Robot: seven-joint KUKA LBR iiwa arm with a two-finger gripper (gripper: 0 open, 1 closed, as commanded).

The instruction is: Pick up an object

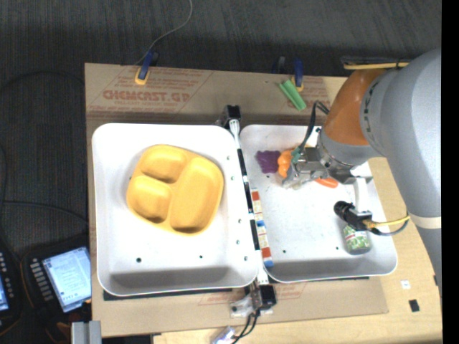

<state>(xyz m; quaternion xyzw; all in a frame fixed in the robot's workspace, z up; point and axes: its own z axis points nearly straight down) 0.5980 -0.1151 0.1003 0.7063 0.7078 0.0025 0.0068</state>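
Left bin [115, 264] — yellow tray [176, 187]; right bin [308, 260] — small bottle [355, 236].

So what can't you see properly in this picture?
- Camera view: the gripper is low in the right bin, and the arm above hides whether its fingers are open or shut.
- The orange toy and the purple thing sit beside the gripper; they are too small and partly covered to name.
- The little bottle has a label too tiny to read.
- The yellow divided tray in the left bin shows fully.
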